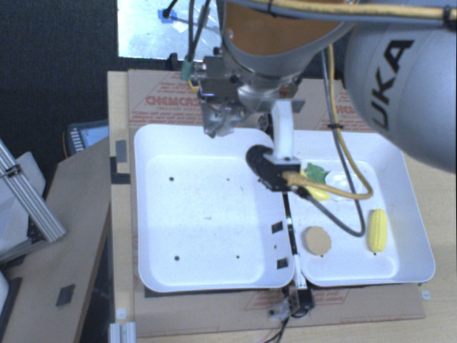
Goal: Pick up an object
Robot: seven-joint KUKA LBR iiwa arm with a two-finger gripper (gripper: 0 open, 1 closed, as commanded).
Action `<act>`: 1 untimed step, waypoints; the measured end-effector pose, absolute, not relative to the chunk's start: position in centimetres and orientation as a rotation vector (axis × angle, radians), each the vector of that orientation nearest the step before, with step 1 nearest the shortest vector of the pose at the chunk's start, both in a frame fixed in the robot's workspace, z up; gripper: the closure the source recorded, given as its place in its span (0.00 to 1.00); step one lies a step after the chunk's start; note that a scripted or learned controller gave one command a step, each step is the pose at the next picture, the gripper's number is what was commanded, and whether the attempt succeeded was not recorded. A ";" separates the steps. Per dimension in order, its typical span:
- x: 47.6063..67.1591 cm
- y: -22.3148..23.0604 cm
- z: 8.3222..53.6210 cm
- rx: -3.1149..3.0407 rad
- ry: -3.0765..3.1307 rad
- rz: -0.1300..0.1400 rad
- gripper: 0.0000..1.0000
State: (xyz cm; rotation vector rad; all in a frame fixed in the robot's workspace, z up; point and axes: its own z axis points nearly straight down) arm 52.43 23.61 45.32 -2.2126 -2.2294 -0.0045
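My gripper (218, 122) hangs over the far edge of the left bin (153, 263), near its back right corner, with nothing seen in it. The right bin (418, 263) holds a yellow corn cob (377, 231) near its right wall and a round tan disc (318, 240) near the front. A green leafy piece (316, 171) sits toward the back left, beside a small yellow piece (319, 193) and a white item (344, 186). The arm's bulk hides the back of the right bin.
Both bins rest on a brown cardboard sheet (164, 98) on the bench. A yellow cable (357, 191) loops over the right bin's items. An aluminium rail (28, 199) lies off to the left of the bench.
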 end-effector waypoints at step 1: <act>49.4 14.3 53.3 -2.233 -2.218 -0.016 1.00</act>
